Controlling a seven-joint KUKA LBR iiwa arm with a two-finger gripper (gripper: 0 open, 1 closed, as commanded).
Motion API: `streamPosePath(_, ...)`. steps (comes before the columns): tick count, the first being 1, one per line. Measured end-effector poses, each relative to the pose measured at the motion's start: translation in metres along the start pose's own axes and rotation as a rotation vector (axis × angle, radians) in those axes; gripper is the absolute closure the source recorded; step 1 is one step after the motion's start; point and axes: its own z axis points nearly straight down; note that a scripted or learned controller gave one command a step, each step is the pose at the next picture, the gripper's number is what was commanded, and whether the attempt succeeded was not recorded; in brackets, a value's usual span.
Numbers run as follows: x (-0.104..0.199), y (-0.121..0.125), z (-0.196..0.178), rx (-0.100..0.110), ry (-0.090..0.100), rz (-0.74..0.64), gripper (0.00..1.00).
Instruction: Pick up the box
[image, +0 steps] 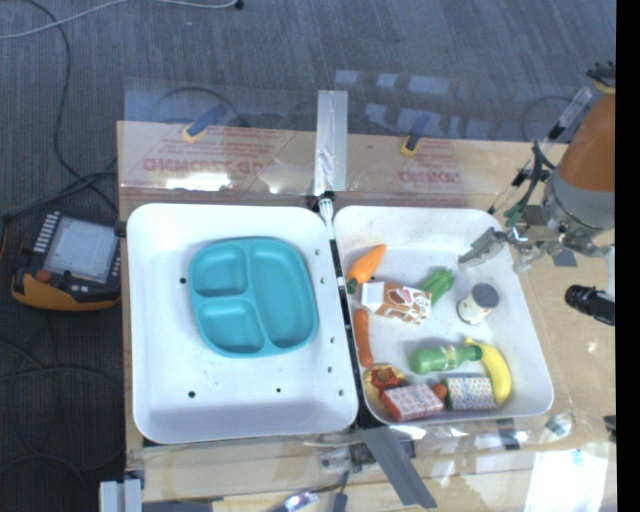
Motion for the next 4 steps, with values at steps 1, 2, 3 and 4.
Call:
streamPosePath(1, -0.001, -0.045, 0.116, -0.004, 0.000, -0.322, 0.00)
streamPosePath(2, -0.005, -0.026, 0.120, -0.010, 0.007, -0.368, 0.00)
streamPosePath(3, -0.008, -0.024, 0.113, -0.016, 0.000, -0.364, 1.00)
streamPosePath(4, 0.036, 0.007, 0.117, -0.017, -0.020, -0.566, 1.00)
